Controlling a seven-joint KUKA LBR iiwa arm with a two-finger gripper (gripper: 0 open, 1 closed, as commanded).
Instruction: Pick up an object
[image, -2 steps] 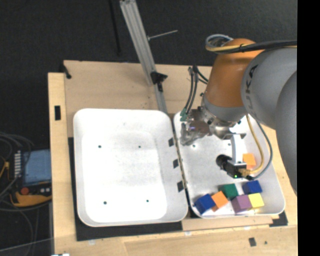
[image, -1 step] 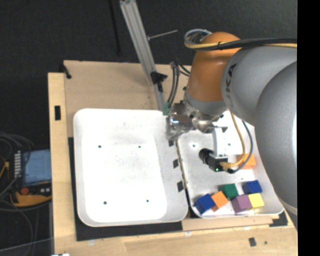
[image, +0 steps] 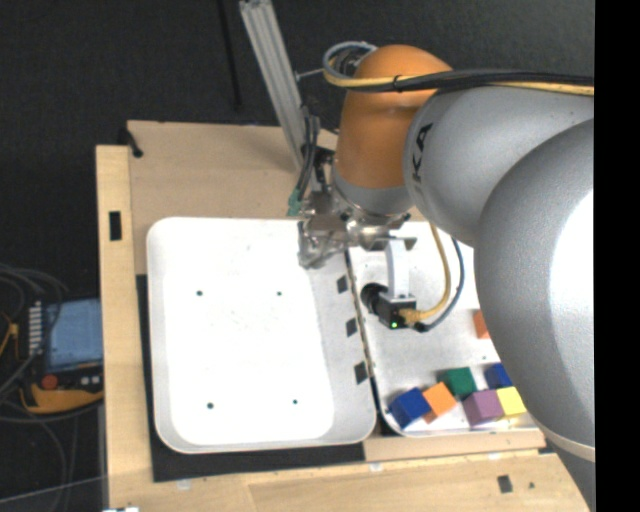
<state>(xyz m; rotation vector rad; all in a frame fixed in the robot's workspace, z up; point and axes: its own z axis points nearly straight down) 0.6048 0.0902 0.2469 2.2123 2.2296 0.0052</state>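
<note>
right bin (image: 400, 428) near corner: blue cube (image: 409, 405), orange cube (image: 439, 398), green cube (image: 460, 381), purple cube (image: 484, 405), yellow cube (image: 511, 400) clustered, touching | left bin (image: 190, 425): white floor | arm (image: 520, 200): over right bin | gripper (image: 313, 240): at left bin's far right rim, grip state cannot tell

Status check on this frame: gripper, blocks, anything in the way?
Gripper over the bins' divider, nothing visibly held. Blocks clustered in right bin. Arm covers much of it.
</note>
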